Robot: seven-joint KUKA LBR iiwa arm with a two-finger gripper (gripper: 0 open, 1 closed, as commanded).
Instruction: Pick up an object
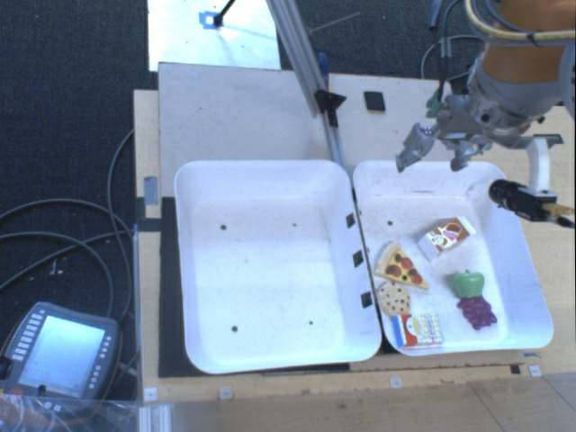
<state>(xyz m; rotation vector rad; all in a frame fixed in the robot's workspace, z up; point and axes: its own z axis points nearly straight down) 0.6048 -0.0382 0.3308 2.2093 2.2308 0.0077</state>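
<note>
Robot gripper (438,153), fingers spread apart and holding nothing, hovers above the right bin (520,241), behind its juice carton (445,237).

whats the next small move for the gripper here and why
Probably bring the gripper toward the camera and down over the small carton. The gripper hangs above the far rim of the right bin with nothing between its open fingers, and every toy lies nearer the camera. The carton is the closest one and lies apart from the pizza slice.
</note>
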